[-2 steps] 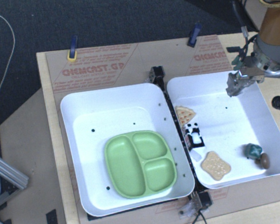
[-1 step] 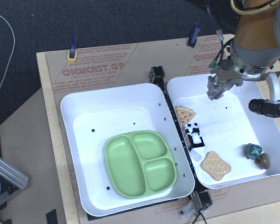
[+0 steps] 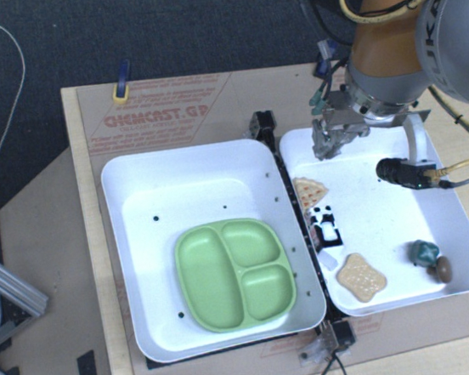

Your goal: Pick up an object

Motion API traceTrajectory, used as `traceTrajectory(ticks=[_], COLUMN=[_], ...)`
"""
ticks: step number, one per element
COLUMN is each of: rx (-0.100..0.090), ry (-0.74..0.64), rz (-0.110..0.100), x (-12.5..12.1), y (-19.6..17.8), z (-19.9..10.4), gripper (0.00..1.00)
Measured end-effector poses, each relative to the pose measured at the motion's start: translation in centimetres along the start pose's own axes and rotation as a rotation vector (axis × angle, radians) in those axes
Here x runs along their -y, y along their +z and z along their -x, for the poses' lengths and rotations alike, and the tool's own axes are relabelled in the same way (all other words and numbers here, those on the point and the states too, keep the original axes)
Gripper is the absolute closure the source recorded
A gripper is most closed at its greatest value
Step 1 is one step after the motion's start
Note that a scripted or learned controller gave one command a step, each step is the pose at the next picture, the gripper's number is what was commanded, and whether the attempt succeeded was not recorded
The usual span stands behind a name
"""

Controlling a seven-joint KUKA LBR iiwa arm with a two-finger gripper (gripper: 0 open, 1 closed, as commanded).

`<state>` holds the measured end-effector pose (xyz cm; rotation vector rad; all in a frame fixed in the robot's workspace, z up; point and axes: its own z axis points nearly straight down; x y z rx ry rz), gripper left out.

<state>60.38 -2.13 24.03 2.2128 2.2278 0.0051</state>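
Note:
My gripper (image 3: 330,146) hangs over the far left corner of the right bin (image 3: 452,214), just above its floor, with nothing visibly in it. A tan triangular cracker piece (image 3: 309,190) lies a little in front of the gripper by the bin's left wall. Nearer the front sit a small black-and-white object (image 3: 326,227) and a tan square biscuit (image 3: 361,278). In the front right corner a teal object (image 3: 423,251) touches a small brown one (image 3: 442,269).
The left bin (image 3: 138,238) holds a green divided plate (image 3: 233,272). A black cylinder with a yellow cable (image 3: 404,171) juts from the arm over the right bin. The divider between the bins (image 3: 297,217) runs just left of the gripper.

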Motion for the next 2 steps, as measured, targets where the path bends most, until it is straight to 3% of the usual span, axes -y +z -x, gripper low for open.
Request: traceTrajectory(ticks=[1,2], rx=[0.0,-0.001], ry=[0.001,0.0], rz=[-0.005,0.0], x=[-0.7,-1.7], y=[1.4,0.5], z=[-5.5,-11.2], gripper=[1.0,1.0])
